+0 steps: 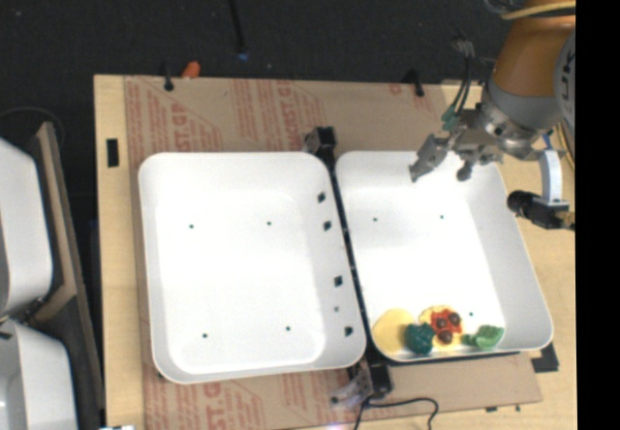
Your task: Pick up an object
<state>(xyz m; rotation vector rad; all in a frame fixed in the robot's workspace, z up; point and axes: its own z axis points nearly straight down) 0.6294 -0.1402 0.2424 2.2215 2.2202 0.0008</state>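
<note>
You see the gripper (444, 162) above the far edge of the right bin (504, 225), its two fingers spread wide and holding nothing. The small objects lie together at the near edge of this bin: a yellow piece (390, 326), a teal one (418, 339), a red one (445, 322) and a green one (484, 335). Between them and the gripper the white floor is open. The left bin (174, 225) stands just beside.

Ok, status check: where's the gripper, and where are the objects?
Gripper open, holding nothing, over right bin's far edge. Objects clustered at that bin's near edge, untouched. Nothing lying between them.
</note>
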